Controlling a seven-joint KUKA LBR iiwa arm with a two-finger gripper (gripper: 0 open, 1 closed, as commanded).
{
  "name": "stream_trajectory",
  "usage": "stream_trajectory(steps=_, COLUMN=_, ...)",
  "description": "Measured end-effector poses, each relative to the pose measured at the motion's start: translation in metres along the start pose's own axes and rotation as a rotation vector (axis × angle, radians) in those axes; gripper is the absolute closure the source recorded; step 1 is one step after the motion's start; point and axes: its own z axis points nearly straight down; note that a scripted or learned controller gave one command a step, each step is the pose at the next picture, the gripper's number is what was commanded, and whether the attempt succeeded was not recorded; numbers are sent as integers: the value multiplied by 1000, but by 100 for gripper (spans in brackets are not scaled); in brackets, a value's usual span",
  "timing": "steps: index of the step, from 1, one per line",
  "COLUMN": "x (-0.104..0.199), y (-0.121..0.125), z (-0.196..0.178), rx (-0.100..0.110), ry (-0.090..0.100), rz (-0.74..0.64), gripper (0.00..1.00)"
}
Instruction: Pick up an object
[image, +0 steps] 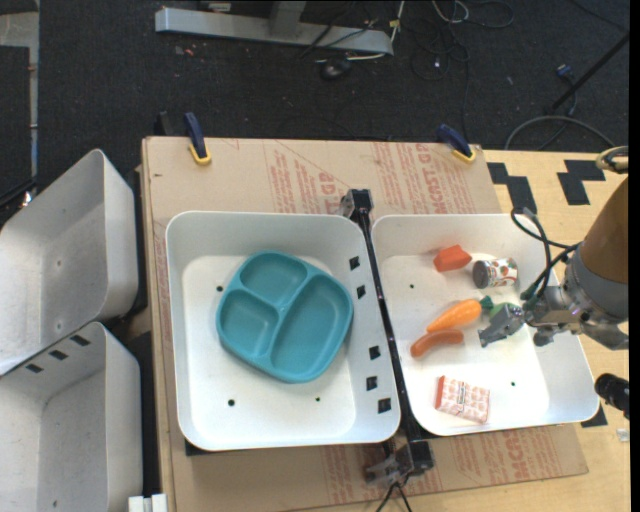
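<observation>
Carrot (455, 315) lies just left of the tool (497, 327)

The right bin (560, 385) is crowded along its middle: a carrot (455, 315) and a red sausage (436, 343) lie side by side, a small can (495, 271) and an orange piece (452, 258) sit nearer the far wall, and a pink packet (463, 398) lies near the front wall. The pincer (503, 325) hangs just beside the carrot's green end. Open floor remains along the front right corner. The left bin (200, 400) is mostly taken by a teal divided plate (285, 315), leaving only its margins free.
</observation>
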Motion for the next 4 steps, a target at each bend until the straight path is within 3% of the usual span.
stream_trajectory(steps=2, x=1, y=3, z=117, rx=3, ry=1, rz=3, gripper=0)
stream_trajectory(steps=3, x=1, y=4, z=104, rx=-1, ry=0, rz=5, gripper=100)
stream_trajectory(steps=4, x=-6, y=7, z=59, rx=-5, ry=-2, rz=0, gripper=100)
